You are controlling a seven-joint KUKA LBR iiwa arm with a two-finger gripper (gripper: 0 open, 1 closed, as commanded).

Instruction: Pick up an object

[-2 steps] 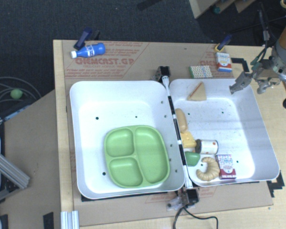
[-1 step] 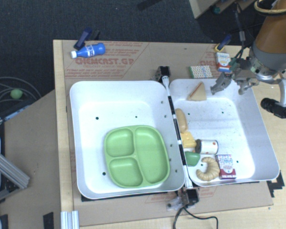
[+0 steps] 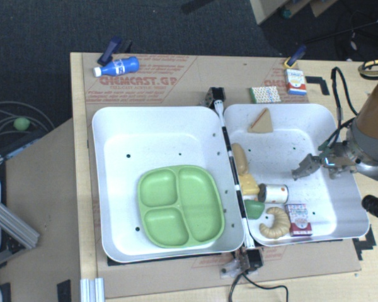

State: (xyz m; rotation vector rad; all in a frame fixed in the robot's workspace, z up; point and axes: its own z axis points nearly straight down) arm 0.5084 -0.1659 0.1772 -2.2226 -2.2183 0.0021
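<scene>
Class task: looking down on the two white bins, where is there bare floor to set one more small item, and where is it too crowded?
Free: the left bin floor behind the green tray, and the right bin floor between the wedge and the gripper. Crowded: the right bin's near-left corner, where the croissant, small box and white tube cluster beside the divider.

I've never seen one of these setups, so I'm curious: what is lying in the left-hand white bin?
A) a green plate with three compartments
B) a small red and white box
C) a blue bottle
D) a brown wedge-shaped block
A: the green divided plate lies in the left bin, while the wedge and the small box lie in the right bin, and the bottle lies on the bench.
</scene>
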